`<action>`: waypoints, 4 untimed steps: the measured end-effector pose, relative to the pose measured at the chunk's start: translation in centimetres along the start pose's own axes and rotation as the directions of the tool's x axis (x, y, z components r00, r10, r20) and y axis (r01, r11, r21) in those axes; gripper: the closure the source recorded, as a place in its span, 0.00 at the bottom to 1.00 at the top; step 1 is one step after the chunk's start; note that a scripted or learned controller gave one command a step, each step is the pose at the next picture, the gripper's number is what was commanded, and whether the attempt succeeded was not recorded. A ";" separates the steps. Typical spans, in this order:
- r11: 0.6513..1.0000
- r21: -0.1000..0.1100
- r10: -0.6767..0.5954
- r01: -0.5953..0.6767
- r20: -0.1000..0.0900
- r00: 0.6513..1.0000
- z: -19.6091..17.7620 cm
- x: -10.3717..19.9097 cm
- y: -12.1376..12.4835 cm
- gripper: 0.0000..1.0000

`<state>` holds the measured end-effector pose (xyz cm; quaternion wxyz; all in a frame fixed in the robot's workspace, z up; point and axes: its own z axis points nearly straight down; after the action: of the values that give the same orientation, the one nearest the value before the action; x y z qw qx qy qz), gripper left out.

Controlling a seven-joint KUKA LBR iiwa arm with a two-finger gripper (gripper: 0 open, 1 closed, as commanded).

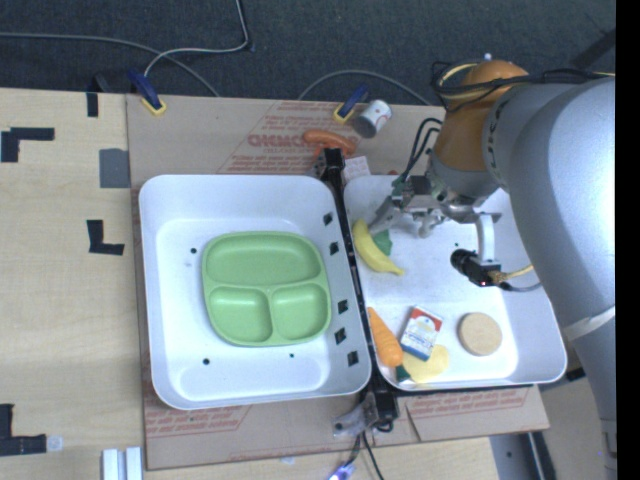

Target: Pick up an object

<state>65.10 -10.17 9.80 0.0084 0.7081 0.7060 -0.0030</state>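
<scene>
Poised low over the right bin (530,363), the robot's gripper (400,213) hangs at the bin's upper left, just above and to the right of a yellow banana (377,252). Whether it is parted or closed cannot be told from this slanted overhead view, and nothing is visibly caught in it. A small green object (382,240) lies against the banana's upper end, nearest the claw. Farther down the same bin sit an orange carrot (384,336), a red-and-white carton (421,333) and a round tan biscuit (481,333). The left bin (165,268) holds a green divided plate (267,287). By the look of it, the job stands at the approach stage. The next move likely calls for a short drop and a shift toward the banana before any squeeze.
</scene>
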 end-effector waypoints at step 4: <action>1.000 -0.008 0.002 -0.002 0.001 1.000 0.7 0.0 0.6 0.00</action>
<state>65.66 -10.22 9.11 0.0117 0.7087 0.7055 -0.0002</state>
